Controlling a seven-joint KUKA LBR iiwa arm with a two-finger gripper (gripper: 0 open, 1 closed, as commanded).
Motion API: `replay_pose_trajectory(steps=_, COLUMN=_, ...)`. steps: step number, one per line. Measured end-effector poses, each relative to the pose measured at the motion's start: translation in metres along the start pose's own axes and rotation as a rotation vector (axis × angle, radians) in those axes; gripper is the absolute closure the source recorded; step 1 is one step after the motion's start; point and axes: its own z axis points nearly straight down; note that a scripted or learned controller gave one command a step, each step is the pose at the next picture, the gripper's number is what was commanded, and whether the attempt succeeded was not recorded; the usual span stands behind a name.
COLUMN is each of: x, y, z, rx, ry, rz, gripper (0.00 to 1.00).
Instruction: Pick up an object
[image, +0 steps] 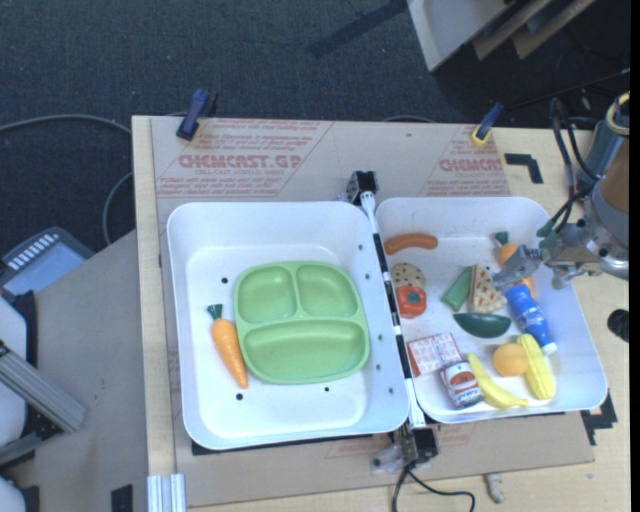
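The right bin (570, 330) holds several toy foods: a sausage (411, 242), a cookie (405, 273), a tomato (410, 300), a green wedge (460, 288), a cracker slice (487, 290), a dark green pepper (482, 324), a blue bottle (527, 316), an orange (510, 360), corn (540, 368), a banana (492, 385) and a can (460, 385). My gripper (527, 262) hangs over the bin's right part, just above the blue bottle's upper end and beside a small orange piece (506, 251). Nothing is visibly held.
The left bin (190, 250) carries a green divided plate (300, 322) and a carrot (228, 345) to its left. A red patterned card (433, 352) lies by the can. Clamps sit on the divider between the bins (363, 185). Cables trail at the right edge.
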Motion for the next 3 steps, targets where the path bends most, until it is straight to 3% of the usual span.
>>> replay_pose_trajectory(steps=1, x=-0.018, y=-0.004, z=0.128, rx=-0.002, ry=0.003, rz=-0.003, gripper=0.0)
replay_pose_trajectory(steps=2, x=-0.019, y=-0.004, z=0.118, rx=-0.003, ry=0.001, rz=-0.001, gripper=1.0)
replay_pose_trajectory(steps=3, x=0.042, y=-0.011, z=0.048, rx=-0.001, ry=0.0, rz=-0.001, gripper=1.0)
